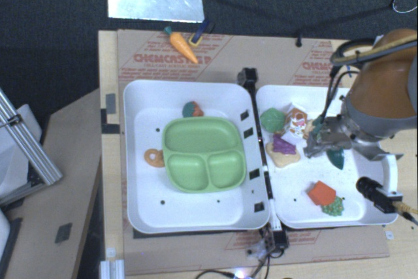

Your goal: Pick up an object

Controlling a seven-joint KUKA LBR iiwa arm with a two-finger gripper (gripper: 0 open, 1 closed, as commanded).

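Gripper (pixel 318 140) is hovering mid right bin (pixel 366 222), over the toy cluster | finger state: cannot tell | teal piece (pixel 336 159) is lying beside it, likely target.

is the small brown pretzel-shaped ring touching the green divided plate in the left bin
Cannot tell. In the camera view the small brown pretzel-shaped ring lies right at the left rim of the green divided plate, with neither a gap nor contact plainly visible.
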